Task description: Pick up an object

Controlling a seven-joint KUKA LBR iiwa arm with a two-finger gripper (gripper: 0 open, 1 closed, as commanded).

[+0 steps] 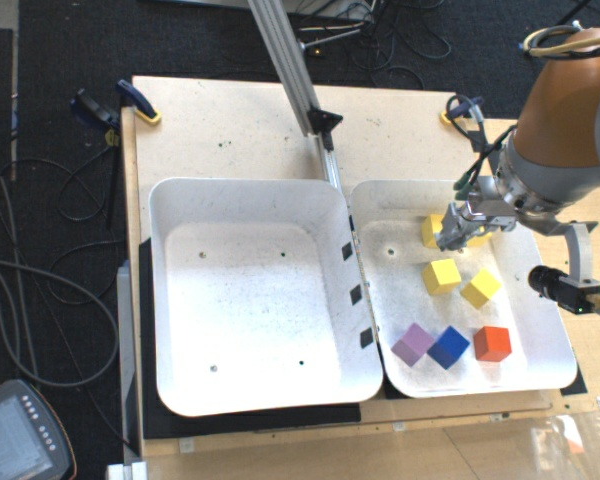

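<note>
Behind the gripper, 1 yellow block sits half hidden.

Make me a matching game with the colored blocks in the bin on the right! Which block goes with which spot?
Things:
1. purple block
2. blue block
3. red block
4. yellow block by the gripper

Places:
A. middle of the front row
B. farthest back, next to the gripper
C. left end of the front row
D. right end of the front row

Pairs: 1-C, 2-A, 3-D, 4-B
</note>
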